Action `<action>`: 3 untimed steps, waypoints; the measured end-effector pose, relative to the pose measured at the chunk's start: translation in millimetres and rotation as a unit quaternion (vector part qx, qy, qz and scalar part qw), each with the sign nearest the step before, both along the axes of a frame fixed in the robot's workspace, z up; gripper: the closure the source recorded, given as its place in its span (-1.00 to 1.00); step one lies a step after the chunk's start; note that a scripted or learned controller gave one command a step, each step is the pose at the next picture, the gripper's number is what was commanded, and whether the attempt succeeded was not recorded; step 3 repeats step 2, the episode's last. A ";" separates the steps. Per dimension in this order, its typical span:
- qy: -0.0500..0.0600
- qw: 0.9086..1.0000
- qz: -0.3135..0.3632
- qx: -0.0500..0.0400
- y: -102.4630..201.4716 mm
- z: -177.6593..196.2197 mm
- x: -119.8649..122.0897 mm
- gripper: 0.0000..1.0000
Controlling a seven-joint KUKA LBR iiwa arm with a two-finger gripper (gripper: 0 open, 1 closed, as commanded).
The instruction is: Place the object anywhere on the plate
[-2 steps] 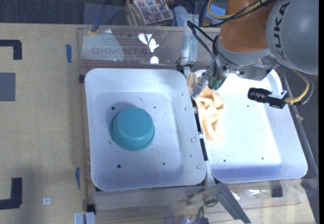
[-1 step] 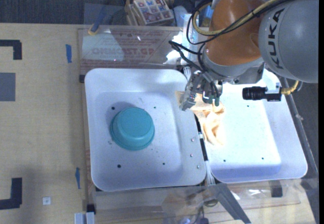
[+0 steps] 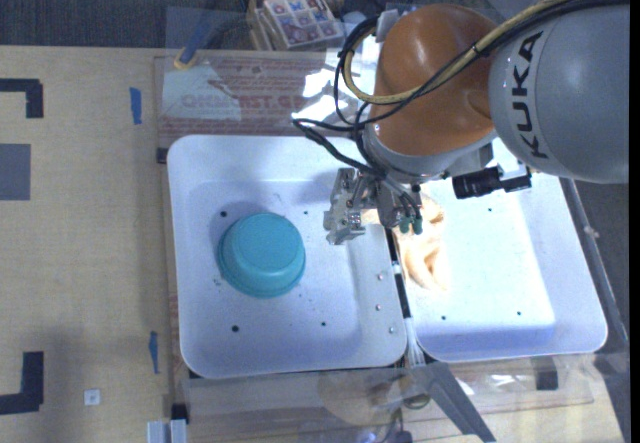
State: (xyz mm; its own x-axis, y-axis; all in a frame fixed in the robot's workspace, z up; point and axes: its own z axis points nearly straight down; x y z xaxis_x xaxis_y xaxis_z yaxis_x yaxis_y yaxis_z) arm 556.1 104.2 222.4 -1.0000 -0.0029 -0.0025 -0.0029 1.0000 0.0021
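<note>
A pale orange, soft-looking object (image 3: 424, 259) is seen lying in the right bin (image 3: 520, 316), close against its left wall, just beside the ridge where the two bins meet. Its exact kind cannot be made out; from its folded, irregular outline it is judged to be light and pliable, likely to sag or slip, so hold would best be taken across its thicker middle rather than at a thin edge.

The end effector (image 3: 375, 214) hangs over that dividing ridge, just above the object's upper end, and part of the object is hidden beneath it. Whether the end effector is spread or clenched cannot be told, and nothing can be confirmed as grasped.

A teal, upturned-bowl-shaped plate (image 3: 262, 252) sits in the left bin (image 3: 200, 331), well apart from the object, with bare white floor all round it. The double rim between the bins is judged to be the main obstacle: the object would have to be lifted clear of it. Beyond the bins, open wooden worktop (image 3: 80, 261) lies to the left.
</note>
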 end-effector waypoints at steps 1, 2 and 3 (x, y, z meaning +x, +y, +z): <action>0.000 1.000 0.001 0.000 40.6 3.4 -31.7 1.00; 0.000 1.000 0.001 0.000 40.4 3.4 -31.6 -1.00; 0.000 1.000 0.001 0.000 40.4 3.4 -31.6 -1.00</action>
